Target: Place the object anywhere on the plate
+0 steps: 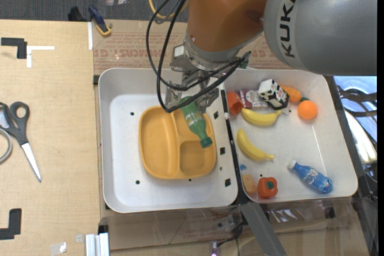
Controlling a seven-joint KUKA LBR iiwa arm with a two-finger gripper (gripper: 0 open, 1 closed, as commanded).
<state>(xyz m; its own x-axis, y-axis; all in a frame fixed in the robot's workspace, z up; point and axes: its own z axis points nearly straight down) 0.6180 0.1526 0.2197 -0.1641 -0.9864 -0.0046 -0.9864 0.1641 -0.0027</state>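
Observation:
A yellow divided plate (162,144) lies in the left white bin (117,129). A green bottle (197,124) is tilted over the plate's upper right part, with its cap pointing to the lower right. My gripper (191,98) hangs directly over the bottle's upper end, under the orange wrist band. The wrist and cables hide where the gripper meets the bottle, so I cannot tell whether the bottle is held or rests on the plate.
The right bin (336,147) holds two bananas (260,117) (252,147), an orange ball (307,110), a cow toy (271,93), a blue bottle (311,177) and a red toy vegetable (267,187). Scissors (23,135) lie on the bench at left.

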